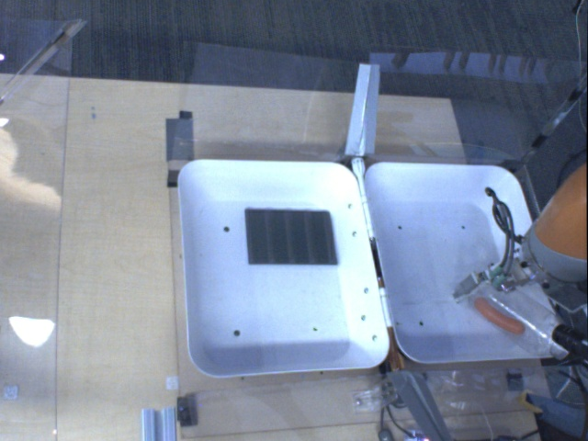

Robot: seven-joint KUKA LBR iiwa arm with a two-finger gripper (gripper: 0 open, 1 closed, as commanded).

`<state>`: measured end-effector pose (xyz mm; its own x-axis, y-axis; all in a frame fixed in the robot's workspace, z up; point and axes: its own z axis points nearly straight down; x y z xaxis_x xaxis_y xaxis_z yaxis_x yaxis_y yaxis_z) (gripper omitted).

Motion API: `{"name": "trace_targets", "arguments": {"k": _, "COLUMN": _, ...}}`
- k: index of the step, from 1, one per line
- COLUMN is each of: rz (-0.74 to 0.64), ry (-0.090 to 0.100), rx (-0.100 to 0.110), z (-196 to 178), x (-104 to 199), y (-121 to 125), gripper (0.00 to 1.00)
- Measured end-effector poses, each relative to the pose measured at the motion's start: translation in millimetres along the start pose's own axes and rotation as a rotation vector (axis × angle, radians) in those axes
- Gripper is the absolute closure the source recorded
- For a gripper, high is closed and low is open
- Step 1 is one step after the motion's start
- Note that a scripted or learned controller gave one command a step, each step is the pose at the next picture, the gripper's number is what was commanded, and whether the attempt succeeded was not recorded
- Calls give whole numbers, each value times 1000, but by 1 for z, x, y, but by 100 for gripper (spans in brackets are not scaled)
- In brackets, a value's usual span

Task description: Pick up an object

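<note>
A small orange-red, sausage-shaped object lies in the right bin, near its front right corner. My gripper is low in that bin, just up and left of the orange object, and looks close to it or touching it. The arm reaches in from the right, with its orange band above the wrist. A dark ridged rectangular slab lies flat in the middle of the left bin, far from the gripper.
A black cable loops from the wrist over the right bin's far right side. A grey metal bar stands behind where the two bins meet. Clamps and cables lie at the bench's front edge.
</note>
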<state>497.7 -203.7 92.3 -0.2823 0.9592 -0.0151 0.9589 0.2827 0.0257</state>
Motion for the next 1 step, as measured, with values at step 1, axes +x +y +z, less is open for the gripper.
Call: {"name": "trace_targets", "arguments": {"k": 1, "rz": -33, "ry": 1, "rx": 3, "z": 0, "x": 0, "y": -1, "gripper": 0}}
